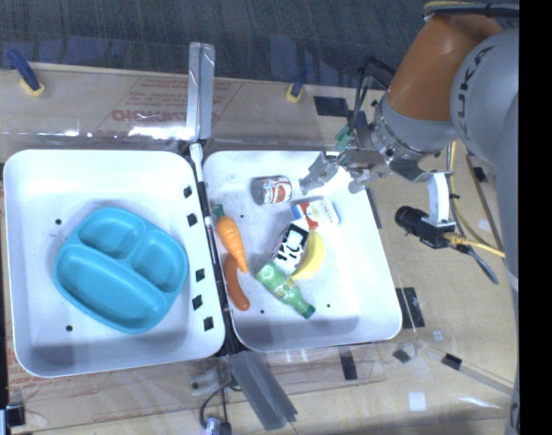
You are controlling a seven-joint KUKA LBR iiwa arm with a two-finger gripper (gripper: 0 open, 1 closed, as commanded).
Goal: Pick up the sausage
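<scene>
Against the left wall of the right bin (371,320) lay the sausage (236,285), its long axis running along that wall, just below the carrot (231,241). The claw (334,172) hung over the bin's upper right part, well apart from the sausage, which lay down and to the left of it, past the can (272,189). Its fingers appeared spread, holding nothing.
</scene>
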